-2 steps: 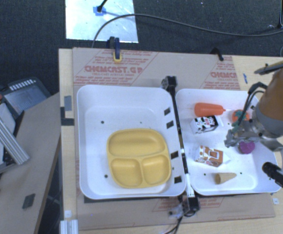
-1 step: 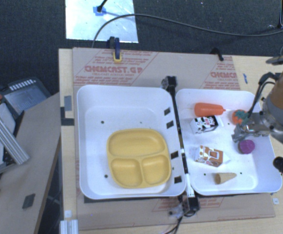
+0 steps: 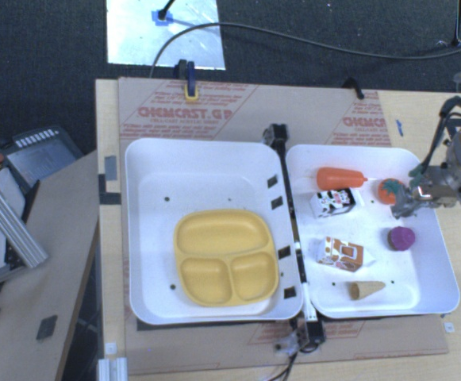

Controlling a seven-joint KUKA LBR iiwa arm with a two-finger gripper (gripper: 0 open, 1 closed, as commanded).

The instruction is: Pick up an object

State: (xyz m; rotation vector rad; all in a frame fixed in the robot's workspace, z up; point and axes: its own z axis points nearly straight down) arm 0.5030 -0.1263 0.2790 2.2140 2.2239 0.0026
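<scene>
The right bin (image 3: 432, 292) holds an orange carrot (image 3: 340, 178), a black-and-white carton (image 3: 332, 202), a brown-and-white carton (image 3: 341, 253), a tan cone (image 3: 366, 290), a purple ball (image 3: 401, 238) and a red-orange tomato with a green top (image 3: 389, 190). My gripper (image 3: 415, 199) reaches in from the right edge. It hangs over the bin's right side, just right of the tomato and above the purple ball. Nothing shows between its tips.
The left bin (image 3: 147, 205) holds a yellow three-compartment tray (image 3: 224, 255). A black divider (image 3: 287, 221) runs between the bins. Both sit on cardboard (image 3: 238, 109) on the bench. A grey console (image 3: 36, 153) and metal rail (image 3: 8, 221) lie at far left.
</scene>
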